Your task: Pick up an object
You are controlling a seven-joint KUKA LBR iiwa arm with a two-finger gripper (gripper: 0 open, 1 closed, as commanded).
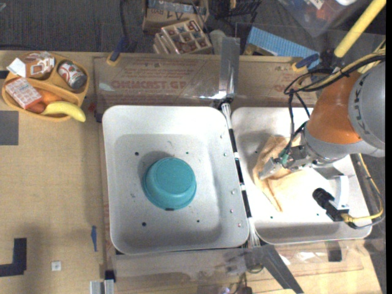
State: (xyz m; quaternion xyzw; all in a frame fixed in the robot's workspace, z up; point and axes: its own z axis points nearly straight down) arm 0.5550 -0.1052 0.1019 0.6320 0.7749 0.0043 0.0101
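Observation:
A teal bowl point(170, 183) rests upside down in the middle of the left white bin point(122, 127). In the right white bin point(251, 124) lies a flat tan object point(277, 193), stretching from the bin's upper left towards its middle. My gripper point(274, 166) hangs low right over this tan object and hides its middle part. The grey arm with its orange band point(335, 112) reaches in from the right above the right bin. Whether the gripper touches the tan object cannot be made out.
An orange basket point(18, 100) with packaged food and a banana point(66, 109) sits on the bench at the far left. A cardboard wall point(165, 81) runs behind both bins. Boxes and cables clutter the floor beyond it.

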